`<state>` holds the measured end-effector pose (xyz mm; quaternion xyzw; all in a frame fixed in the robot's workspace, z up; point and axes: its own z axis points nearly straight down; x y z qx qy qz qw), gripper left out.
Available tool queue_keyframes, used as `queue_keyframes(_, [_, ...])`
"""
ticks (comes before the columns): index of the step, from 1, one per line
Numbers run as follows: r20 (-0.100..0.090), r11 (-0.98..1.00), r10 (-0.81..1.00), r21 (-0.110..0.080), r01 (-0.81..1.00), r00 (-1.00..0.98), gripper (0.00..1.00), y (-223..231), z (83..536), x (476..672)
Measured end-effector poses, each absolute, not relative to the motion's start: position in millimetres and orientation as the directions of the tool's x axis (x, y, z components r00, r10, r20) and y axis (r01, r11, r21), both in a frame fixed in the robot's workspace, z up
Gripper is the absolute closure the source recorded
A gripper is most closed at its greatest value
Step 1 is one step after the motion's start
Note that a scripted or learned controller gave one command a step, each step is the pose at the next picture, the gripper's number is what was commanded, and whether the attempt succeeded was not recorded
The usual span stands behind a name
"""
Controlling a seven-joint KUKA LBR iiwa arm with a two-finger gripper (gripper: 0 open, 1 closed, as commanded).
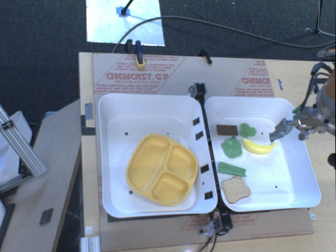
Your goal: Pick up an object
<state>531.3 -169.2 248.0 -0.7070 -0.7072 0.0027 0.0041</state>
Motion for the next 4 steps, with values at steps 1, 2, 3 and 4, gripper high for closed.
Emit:
queue_keyframes(1, [0.0,0.004,1.0,0.001,1.0,-0.004,0.0,-168.7,254.1,533.6])
queue_keyframes(2, [0.001,0.002,1.0,-0.002,1.0,-0.002,0.0,-170.7,195.0,541.0])
queue_keyframes(3, [0.0,0.001,1.0,-0.001,1.0,-0.001,0.0,-172.6,150.3,534.0])
queue_keyframes(4, [0.001,0.001,1.0,-0.001,1.0,-0.001,0.0,-172.0,108.9,535.7])
